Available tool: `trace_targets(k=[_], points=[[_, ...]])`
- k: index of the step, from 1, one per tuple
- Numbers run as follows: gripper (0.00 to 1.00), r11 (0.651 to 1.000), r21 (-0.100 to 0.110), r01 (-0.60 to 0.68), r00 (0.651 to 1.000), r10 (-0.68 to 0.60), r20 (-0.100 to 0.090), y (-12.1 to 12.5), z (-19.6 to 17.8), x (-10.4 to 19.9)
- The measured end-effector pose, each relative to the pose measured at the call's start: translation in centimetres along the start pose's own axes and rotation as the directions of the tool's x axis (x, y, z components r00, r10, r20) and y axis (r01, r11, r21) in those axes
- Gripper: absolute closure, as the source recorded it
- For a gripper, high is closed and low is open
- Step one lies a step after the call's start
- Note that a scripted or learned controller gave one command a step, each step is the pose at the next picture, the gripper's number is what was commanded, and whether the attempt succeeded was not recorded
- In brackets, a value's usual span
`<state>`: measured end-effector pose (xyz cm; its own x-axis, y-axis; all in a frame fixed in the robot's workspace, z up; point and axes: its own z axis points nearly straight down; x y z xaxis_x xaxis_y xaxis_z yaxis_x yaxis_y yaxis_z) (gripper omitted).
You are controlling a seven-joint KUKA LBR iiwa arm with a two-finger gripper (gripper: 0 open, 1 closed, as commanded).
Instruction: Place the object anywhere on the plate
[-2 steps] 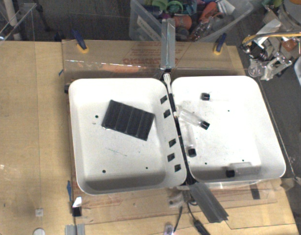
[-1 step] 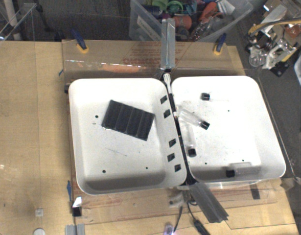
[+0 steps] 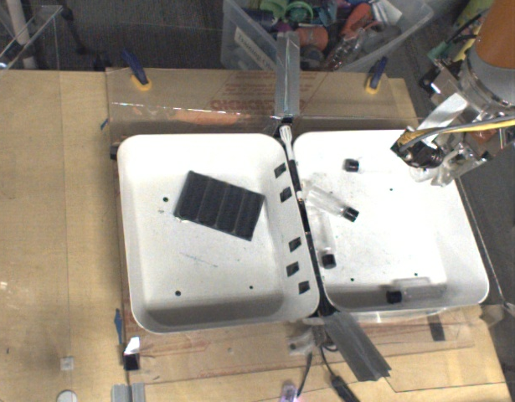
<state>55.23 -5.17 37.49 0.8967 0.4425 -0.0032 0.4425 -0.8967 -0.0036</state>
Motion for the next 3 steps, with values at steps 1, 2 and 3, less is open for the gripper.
trace_targets(k=[1, 2, 3], points=[[1.00, 0.994, 0.001, 0.111, 0.994, -0.111, 0.001, -4.5, 1.7, -4.1], [1.00, 0.961, -0.004, 0.278, 0.961, -0.278, -0.001, -5.6, -2.4, -0.2], [1.00, 0.974, -0.002, -0.226, 0.974, 0.226, -0.002, -8.6, -0.9, -3.9]])
